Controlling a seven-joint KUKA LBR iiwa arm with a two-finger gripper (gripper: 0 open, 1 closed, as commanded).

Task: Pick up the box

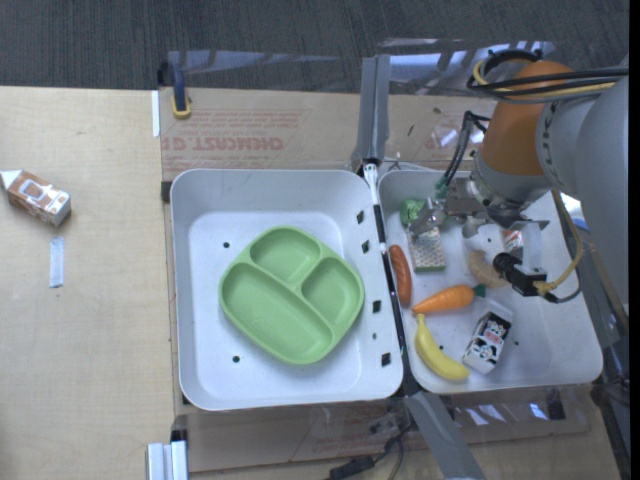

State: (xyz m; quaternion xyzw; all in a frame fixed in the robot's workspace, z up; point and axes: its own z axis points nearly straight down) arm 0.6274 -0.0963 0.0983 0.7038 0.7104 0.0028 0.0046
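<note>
The grey two-finger gripper (432, 220) hangs low over the far left part of the right-hand shallow white bin (560, 363), at the end of the grey arm with the orange band (515, 133); whether it is released or clenched cannot be told from this slant, and nothing can be seen gripped in it. Just under its tip lies a small flat speckled tan block (429, 254), with a green leafy toy (412, 210) on the far side. To the left along the bin wall sits a red sausage (401, 273); nearer lie an orange carrot (446, 299) and a yellow banana (436, 353). The small white box with black cow patches (488, 341) lies near the bin's near side, just right of the banana, well apart from the gripper. By my judgement the pick has not begun: reaching, grasping and lifting are all left.
</note>
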